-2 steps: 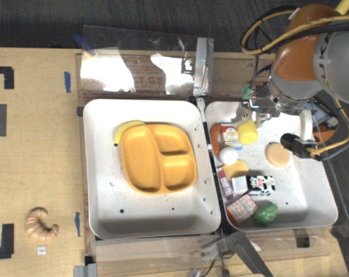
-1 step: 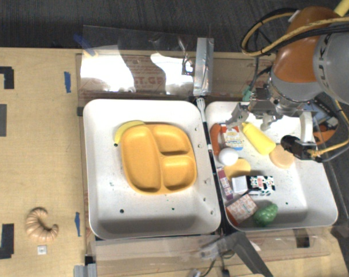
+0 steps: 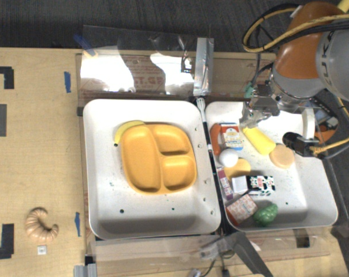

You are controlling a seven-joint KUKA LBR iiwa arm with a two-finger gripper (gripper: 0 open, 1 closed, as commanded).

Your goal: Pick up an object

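Observation:
My gripper point(image 3: 254, 115) hangs over the back of the right bin point(image 3: 319, 203), under the grey arm with its orange band. Just beneath and to its right lies a yellow block point(image 3: 260, 140), tilted; whether they touch I cannot tell. A tan round disc point(image 3: 282, 157) sits to the right of the block. To the left are a red and white carton point(image 3: 230, 136), a white egg point(image 3: 229, 157) and an orange wedge point(image 3: 239, 168). Further forward lie a cow-patterned piece point(image 3: 261, 184), a pink packet point(image 3: 240, 207) and a green broccoli point(image 3: 266, 213).
The left bin point(image 3: 102, 206) holds a yellow divided plate point(image 3: 158, 157), bottom up. A toy croissant point(image 3: 41, 224) lies on the cardboard bench at the far left. Yellow and black cables loop from the arm over the right bin's back right corner.

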